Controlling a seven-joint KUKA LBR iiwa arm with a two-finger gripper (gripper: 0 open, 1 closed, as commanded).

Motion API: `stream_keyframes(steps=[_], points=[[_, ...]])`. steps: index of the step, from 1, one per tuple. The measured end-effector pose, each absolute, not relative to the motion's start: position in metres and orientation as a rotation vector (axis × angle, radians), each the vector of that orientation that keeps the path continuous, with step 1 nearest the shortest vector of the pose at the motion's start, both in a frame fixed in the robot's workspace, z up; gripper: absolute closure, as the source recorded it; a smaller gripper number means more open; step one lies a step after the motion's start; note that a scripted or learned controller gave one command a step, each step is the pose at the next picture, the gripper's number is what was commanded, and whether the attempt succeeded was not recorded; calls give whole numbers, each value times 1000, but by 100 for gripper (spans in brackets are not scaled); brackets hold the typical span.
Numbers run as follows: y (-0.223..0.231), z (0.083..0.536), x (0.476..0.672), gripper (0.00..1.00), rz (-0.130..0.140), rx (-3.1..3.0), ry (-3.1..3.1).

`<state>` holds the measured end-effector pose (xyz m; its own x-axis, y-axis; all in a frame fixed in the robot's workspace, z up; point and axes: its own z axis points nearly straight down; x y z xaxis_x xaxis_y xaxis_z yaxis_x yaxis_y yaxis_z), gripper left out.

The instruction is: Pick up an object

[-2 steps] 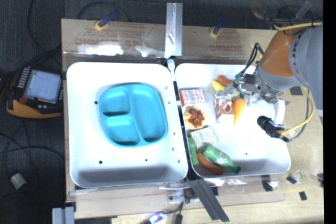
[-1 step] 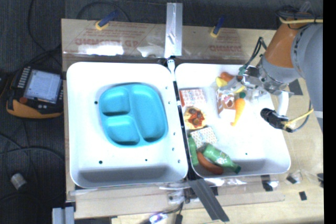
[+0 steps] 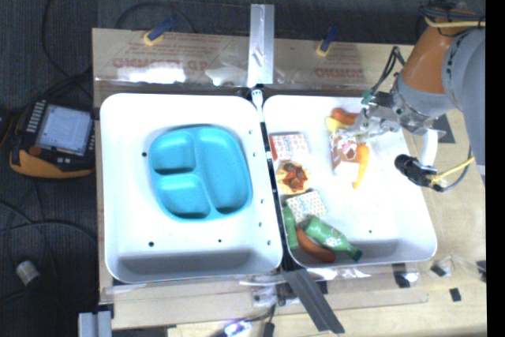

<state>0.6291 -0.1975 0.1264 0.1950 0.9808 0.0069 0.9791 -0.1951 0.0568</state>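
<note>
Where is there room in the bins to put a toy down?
Right bin: bare floor between the green bottle and the right wall. Its left side, packets down to the bottle, is crowded, as is the top by the pincer. Left bin: only thin strips around the blue tray.
</note>
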Motion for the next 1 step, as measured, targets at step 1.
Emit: stream_keyframes(steps=[1], points=[[-201, 116, 652, 100, 35, 2372, 2013]])
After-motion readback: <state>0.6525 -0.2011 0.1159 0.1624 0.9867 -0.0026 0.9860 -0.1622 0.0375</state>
